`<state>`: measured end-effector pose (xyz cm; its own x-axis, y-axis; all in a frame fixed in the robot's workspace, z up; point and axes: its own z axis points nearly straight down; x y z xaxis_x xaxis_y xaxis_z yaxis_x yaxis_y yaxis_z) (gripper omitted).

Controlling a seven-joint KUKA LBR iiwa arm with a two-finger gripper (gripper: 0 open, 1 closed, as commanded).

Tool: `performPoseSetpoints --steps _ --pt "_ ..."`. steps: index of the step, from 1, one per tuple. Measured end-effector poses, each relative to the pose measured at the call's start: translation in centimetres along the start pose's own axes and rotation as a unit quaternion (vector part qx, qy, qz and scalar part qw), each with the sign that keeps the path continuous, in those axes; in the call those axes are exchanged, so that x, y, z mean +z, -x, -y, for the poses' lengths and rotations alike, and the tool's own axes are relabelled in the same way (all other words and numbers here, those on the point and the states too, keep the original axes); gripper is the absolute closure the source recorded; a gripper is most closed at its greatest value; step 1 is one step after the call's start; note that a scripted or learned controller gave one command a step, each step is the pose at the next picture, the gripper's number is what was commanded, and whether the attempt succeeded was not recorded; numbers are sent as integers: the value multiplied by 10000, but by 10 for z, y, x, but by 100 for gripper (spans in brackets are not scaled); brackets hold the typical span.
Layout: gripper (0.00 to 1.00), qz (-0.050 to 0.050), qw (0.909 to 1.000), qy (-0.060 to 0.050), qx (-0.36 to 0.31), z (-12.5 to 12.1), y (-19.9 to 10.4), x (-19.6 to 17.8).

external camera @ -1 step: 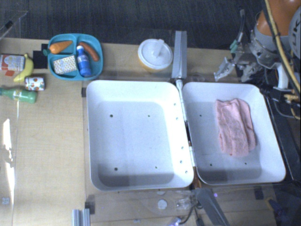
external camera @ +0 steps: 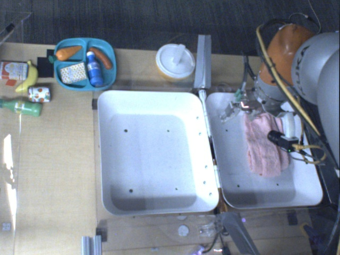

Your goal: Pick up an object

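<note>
Here I am, reaching in from the camera's right, my grey arm (external camera: pixel 319 62) with its orange band arching over the far corner of the right bin (external camera: pixel 265 193). My gripper (external camera: pixel 239 104) sits low at the far-left part of that bin, close to the wall it shares with the left bin (external camera: pixel 154 147). How wide it is open, I cannot tell from this angle, and I see nothing clearly held in it.

The one thing to pick here is the pink cloth (external camera: pixel 263 145): it lies crumpled on the floor of the right bin, stretched from just beside my gripper toward the near side, a little right of the bin's middle. Its far end looks to be touching or almost touching the gripper; I cannot say which.

Over on the bench (external camera: pixel 48 169), beyond the left bin, there is a blue divided tray (external camera: pixel 85 40) holding a carrot (external camera: pixel 69 52), a blue bottle (external camera: pixel 94 68) and an orange-red sausage shape (external camera: pixel 104 59). Left of it lie a banana (external camera: pixel 29 77), a small can (external camera: pixel 39 94), a green bottle (external camera: pixel 21 107) and a red-and-white carton (external camera: pixel 13 69). A white lidded tub (external camera: pixel 175 61) stands behind the gap between the bins.
</note>
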<state>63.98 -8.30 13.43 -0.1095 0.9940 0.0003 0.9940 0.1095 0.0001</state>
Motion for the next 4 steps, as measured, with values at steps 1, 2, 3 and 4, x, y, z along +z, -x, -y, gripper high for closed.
performPoseSetpoints --steps 1,2,3,4 --pt "0 29 9969 71 -788 41 35 44" --pt "100 59 9968 120 -788 38 36 31" --pt "0 59 9968 120 -790 38 36 31" --pt "0 12 9717 25 -2363 32 66 20"
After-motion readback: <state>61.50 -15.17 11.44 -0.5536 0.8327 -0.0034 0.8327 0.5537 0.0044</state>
